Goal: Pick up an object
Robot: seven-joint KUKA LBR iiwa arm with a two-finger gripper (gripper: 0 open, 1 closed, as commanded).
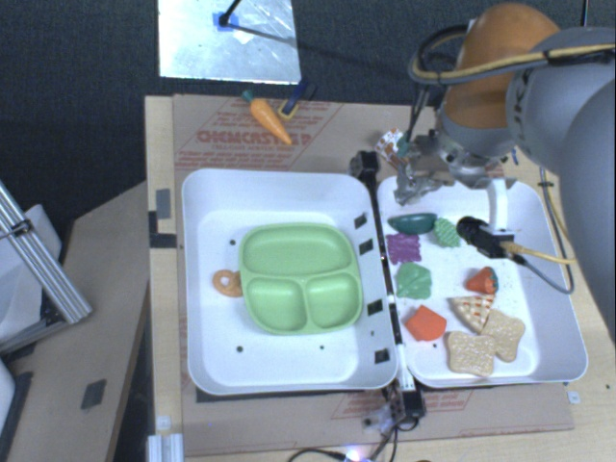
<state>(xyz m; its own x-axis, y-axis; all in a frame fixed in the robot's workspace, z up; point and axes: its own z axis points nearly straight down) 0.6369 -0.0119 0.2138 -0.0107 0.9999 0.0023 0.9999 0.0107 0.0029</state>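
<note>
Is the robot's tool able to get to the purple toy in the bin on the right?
Probably yes. The tool hangs over the far end of the right bin, and the purple toy lies just nearer, with nothing on top of it. A dark green piece sits between them.

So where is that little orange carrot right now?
The carrot lies outside both bins, on the brown board behind the left bin, toward the top of the camera view, just below the shiny metal sheet.
</note>
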